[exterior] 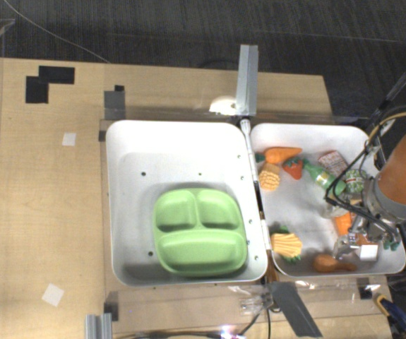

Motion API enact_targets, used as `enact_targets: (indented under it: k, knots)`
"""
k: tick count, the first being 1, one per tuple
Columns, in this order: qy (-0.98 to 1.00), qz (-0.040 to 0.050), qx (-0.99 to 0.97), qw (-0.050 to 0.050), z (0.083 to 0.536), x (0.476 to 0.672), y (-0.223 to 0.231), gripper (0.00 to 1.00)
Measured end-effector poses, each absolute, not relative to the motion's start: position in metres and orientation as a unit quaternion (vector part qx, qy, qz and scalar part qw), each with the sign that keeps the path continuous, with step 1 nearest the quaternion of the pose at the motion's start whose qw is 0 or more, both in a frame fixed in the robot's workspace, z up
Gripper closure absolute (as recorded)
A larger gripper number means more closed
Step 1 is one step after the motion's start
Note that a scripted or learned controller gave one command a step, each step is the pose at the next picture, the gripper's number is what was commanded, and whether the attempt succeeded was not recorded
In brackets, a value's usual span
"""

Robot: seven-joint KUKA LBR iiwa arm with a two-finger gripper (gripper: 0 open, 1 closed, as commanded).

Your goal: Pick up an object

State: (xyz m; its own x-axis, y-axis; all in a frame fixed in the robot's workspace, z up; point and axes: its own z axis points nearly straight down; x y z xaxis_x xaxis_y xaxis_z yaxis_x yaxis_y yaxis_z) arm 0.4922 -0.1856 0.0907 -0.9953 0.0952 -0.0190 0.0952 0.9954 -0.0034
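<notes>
The right bin (308,210) holds several toy foods. An orange carrot (282,154), a yellow corn cob (269,179) and a red piece (294,167) lie at its far left. A green bottle (320,177) and a pink packet (332,162) lie at the back. A yellow ridged piece (287,245) sits at the near left, and a brown sausage-like piece (327,263) lies at the near edge. My gripper (351,246) hangs low over the bin's near right corner, just right of the brown piece, with an orange piece (342,222) partly hidden under the wrist.
The left bin (132,189) holds a green divided plate (199,230). A grey post (247,80) stands behind the wall between the two bins. Cables loop around the wrist (354,186) over the right bin's far right part.
</notes>
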Motion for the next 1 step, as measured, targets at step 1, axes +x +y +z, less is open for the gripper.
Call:
enact_targets:
  k: [1]
  knots:
    - [0.999,-0.0005,0.035,0.009,0.0905,0.4932,-0.1991,0.0]
